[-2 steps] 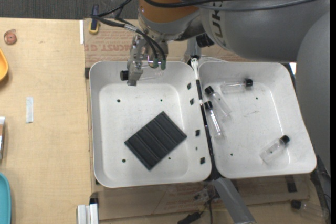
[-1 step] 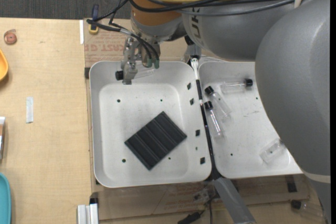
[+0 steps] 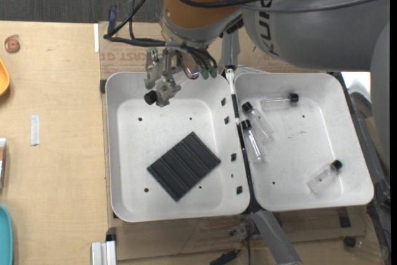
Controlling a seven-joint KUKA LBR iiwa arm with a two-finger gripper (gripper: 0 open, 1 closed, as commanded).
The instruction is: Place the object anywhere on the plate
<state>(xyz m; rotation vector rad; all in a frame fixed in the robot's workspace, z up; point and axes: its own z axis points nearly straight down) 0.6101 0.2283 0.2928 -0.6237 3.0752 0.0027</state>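
Note:
A dark ribbed square plate (image 3: pixel 184 166) lies flat and turned at an angle in the middle of the left bin (image 3: pixel 124 195). My gripper (image 3: pixel 160 95) hangs over the far part of that bin, above and behind the plate. It is shut on a small clear vial (image 3: pixel 155 96) whose black cap sticks out to the left of the fingertips. The vial is off the bin floor and well apart from the plate.
The right bin (image 3: pixel 353 133) holds several clear vials with black caps: two (image 3: pixel 253 130) near its left wall, one (image 3: pixel 276 101) at the back, one (image 3: pixel 324 174) at the front right. A ridge (image 3: pixel 239 152) divides the bins. The wooden bench (image 3: pixel 49 133) lies to the left.

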